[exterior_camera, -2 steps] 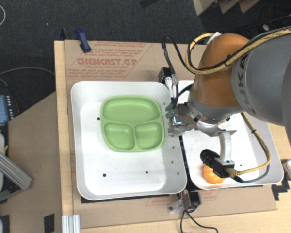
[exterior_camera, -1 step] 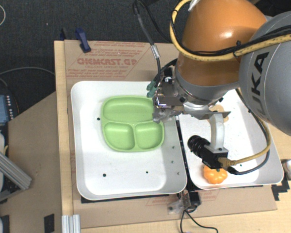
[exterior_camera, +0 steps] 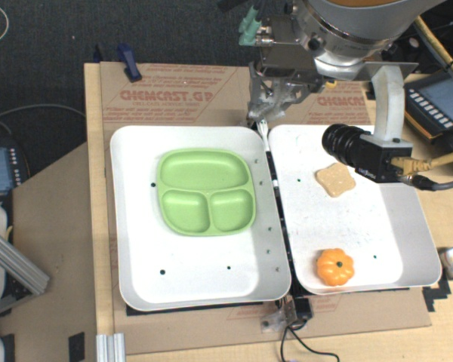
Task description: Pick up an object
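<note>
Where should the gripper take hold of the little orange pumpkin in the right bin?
Across the pumpkin's round body, coming straight down from above. It sits upright with its stem up and bare bin floor around it, so fingers should fit either side.

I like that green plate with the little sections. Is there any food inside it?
No food shows in the green plate. All three sections look bare. It sits in the left bin, and whatever lies under the plate is covered. The pumpkin and cracker are in the right bin.
</note>
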Motion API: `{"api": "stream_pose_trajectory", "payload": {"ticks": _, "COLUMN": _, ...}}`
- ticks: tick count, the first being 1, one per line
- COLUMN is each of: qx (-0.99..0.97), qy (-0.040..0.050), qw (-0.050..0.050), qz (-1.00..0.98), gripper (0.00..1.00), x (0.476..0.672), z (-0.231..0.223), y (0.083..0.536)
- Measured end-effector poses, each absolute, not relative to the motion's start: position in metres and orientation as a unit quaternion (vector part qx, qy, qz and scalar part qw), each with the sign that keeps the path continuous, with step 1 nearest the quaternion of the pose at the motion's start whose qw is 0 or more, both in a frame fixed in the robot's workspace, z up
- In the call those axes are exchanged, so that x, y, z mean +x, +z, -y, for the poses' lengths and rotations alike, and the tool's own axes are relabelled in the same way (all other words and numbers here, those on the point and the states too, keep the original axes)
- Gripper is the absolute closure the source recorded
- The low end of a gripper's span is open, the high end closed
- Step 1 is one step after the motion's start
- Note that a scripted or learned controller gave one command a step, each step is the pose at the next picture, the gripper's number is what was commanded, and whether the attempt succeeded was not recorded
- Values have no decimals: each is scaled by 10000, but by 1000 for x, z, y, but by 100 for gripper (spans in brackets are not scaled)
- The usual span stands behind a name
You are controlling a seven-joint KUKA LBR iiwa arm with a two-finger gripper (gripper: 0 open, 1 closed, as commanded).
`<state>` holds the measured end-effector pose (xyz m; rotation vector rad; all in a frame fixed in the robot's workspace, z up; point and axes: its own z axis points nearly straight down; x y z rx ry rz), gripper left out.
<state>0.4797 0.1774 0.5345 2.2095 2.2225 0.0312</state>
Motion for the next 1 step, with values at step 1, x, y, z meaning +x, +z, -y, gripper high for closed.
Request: {"api": "stream_pose_trajectory", "payload": {"ticks": 1, "qx": 7089, "qy": -49, "qw": -20, "qz": -7053, "gripper": 100, "x": 489, "z": -133, "y": 421}}
